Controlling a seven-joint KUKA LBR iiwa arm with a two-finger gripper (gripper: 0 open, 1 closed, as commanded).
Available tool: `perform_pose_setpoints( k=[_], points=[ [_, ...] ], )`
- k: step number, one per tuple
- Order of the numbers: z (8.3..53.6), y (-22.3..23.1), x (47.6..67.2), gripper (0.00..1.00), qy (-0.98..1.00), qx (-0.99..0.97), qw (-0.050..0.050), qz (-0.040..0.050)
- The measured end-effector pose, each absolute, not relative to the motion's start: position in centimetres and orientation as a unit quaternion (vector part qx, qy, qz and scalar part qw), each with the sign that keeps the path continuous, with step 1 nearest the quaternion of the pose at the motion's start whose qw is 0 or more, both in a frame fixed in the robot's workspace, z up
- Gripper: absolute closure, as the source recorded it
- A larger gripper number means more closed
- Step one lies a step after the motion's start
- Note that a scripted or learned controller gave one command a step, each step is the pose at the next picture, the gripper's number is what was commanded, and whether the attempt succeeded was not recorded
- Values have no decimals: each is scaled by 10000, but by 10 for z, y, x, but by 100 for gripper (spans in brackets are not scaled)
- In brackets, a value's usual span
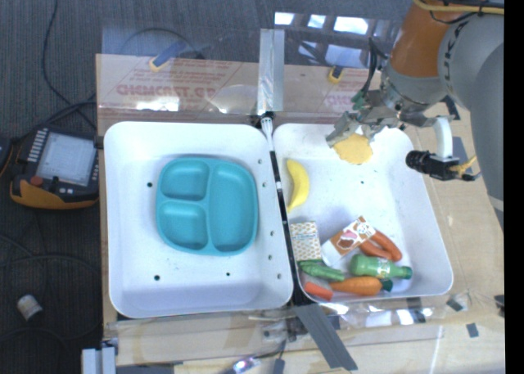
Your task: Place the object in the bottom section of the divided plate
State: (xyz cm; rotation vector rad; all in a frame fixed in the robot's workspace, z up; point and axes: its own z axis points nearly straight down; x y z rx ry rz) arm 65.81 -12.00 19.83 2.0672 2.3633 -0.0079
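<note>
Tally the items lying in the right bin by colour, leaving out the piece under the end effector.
Yellow: 1, banana
Orange: 3, carrots
Green: 2, vegetables
Patterned packets: 2
Total: 8

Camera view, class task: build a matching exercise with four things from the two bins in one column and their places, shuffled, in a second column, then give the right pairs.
Things:
1. divided plate
2. banana
3. pale yellow piece
4. carrot

Places:
A. right bin, near front edge
B. right bin, far end, just under the claw
C. middle of the left bin
D. right bin, along the wall shared with the left bin

Pairs: 1-C, 2-D, 3-B, 4-A
</note>
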Motion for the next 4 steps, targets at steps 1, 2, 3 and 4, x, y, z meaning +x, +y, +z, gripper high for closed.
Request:
perform_pose_setpoints(
  k=[1, 2, 3, 4],
  points=[
    [183, -70, 564, 100, 8070, 5906, -13, -6],
    [183, 9, 601, 100, 7906, 6124, -13, -8],
    [183, 60, 593, 100, 8413, 5406, -8, -11],
    [168, 152, 568, 100, 8371, 5471, -12, -12]
  ],
)
